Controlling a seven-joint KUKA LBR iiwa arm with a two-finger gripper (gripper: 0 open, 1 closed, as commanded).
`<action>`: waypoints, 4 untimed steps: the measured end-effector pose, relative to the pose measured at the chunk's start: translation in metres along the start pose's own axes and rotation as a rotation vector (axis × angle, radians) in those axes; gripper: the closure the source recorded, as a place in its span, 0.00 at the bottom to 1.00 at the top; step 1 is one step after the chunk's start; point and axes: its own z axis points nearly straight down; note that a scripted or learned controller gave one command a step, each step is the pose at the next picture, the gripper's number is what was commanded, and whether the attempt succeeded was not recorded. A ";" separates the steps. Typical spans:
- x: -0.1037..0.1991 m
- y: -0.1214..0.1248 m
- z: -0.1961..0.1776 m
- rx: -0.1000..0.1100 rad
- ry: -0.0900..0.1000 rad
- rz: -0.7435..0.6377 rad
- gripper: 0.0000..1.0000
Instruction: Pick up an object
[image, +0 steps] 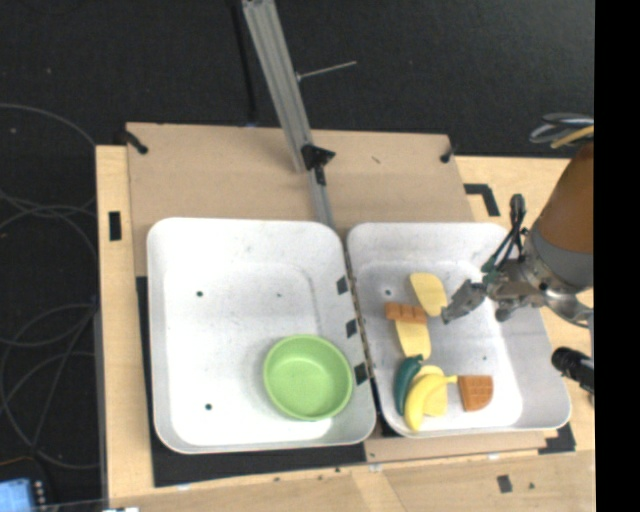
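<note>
The gripper (480, 300) is seen over the right bin (520, 400), its jaws spread and nothing held between them. The nearest object, a pale yellow piece (428, 292), lies just beside it at nine o'clock. A short shift toward it should be made before descent, the jaws centred astride it, so that the orange wafer (405, 313) touching it is not caught.

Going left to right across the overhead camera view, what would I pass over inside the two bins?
Green bowl in the left bin → teal piece → orange waffle-like piece in the right bin → gripper. The yellow pieces overlap this order, so they are left out.
</note>
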 end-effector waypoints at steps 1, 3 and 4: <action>0.000 0.000 0.000 -0.001 0.000 0.001 0.00; -0.014 0.008 0.103 0.007 -0.003 0.005 0.00; -0.017 0.010 0.124 -0.002 -0.005 0.006 0.00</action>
